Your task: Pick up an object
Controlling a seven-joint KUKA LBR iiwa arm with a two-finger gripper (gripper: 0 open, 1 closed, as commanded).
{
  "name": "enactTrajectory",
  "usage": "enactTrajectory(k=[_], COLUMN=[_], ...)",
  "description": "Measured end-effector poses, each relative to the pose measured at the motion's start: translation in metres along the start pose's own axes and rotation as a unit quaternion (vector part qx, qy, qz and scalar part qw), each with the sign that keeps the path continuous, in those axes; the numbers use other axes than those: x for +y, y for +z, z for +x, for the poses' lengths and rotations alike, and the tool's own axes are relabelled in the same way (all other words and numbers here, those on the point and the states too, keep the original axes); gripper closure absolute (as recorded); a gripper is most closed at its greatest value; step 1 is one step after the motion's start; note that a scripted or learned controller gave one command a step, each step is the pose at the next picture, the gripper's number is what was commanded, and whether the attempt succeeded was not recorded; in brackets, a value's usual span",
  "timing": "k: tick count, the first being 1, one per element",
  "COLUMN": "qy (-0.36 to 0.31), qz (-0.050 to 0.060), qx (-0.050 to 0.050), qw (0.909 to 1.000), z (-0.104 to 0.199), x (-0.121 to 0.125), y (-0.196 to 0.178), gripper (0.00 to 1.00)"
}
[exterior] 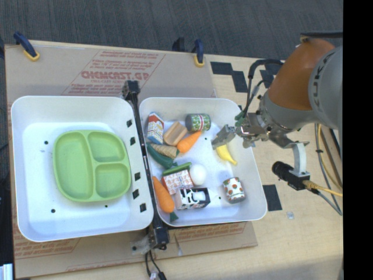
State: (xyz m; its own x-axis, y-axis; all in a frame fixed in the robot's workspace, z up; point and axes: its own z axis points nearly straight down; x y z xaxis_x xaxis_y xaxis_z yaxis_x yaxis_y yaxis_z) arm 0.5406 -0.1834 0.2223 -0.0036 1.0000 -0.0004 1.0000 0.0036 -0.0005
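In the right bin (247, 156): two carrots (189, 141), one banana (226, 154), one egg (199, 174).

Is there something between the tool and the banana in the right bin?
Nothing visible. The tool hangs just above the banana, with bare bin floor around it; the nearest things, the carrot and the egg, lie apart to its left.

bins (23, 156) 2 | carrots (187, 142) 2 | cans (198, 122) 2 | egg (199, 174) 1 | banana (227, 154) 1
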Motion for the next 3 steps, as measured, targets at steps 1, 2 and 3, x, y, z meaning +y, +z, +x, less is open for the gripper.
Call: enactTrajectory(k=[1,2,3], qy=[0.000,0.000,0.000], qz=[0.000,0.000,0.000], qx=[0.000,0.000,0.000], qw=[1.0000,1.0000,1.0000], z=[0.0000,0.0000,0.0000], x=[0.0000,0.0000,0.0000], y=[0.0000,0.0000,0.0000], gripper=[0.00,0.00,0.00])
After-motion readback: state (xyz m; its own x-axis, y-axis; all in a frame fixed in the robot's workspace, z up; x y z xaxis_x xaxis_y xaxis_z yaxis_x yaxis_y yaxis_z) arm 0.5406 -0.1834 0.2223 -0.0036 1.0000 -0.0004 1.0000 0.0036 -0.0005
